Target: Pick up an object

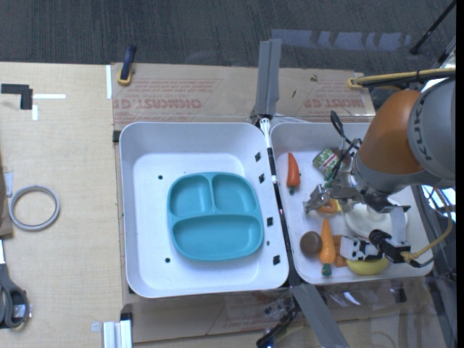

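Smooth teal three-part plate (215, 217) in the glossy left bin (138, 216); claw (317, 198) over carrots (328, 242), grip unclear.

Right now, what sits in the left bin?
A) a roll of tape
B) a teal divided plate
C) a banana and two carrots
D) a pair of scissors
B: the teal divided plate lies flat in the middle of the left bin, while the banana and the carrots are in the right bin, where the claw reaches in.
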Controlling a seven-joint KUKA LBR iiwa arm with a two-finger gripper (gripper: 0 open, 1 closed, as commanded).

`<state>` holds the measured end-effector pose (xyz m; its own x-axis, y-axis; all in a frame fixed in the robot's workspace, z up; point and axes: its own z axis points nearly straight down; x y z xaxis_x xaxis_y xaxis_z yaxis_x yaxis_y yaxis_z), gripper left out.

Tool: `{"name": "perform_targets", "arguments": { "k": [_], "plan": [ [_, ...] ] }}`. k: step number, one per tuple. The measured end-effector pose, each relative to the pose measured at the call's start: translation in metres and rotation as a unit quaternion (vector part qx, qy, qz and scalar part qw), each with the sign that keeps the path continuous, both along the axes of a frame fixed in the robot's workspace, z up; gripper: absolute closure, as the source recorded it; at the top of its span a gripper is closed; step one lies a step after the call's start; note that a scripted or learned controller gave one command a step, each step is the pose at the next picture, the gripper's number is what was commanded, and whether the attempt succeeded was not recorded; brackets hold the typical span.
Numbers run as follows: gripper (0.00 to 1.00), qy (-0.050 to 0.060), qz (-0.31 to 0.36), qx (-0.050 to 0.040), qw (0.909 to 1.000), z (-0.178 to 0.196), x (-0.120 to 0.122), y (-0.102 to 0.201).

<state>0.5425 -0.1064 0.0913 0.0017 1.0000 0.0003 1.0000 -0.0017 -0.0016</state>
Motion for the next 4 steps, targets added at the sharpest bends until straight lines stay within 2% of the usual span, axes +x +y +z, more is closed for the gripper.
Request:
{"name": "perform_targets", "arguments": {
  "k": [1,2,3,4],
  "plan": [
    [1.0,0.0,-0.001,0.0001,1.0,0.009,0.0,-0.001],
    [1.0,0.0,0.001,-0.0005,1.0,0.1,-0.033,0.049],
    [1.0,0.001,0.001,-0.0005,1.0,0.099,-0.054,0.121],
    [1.0,0.001,0.001,-0.0004,1.0,0.106,-0.065,0.134]
  ]
}}
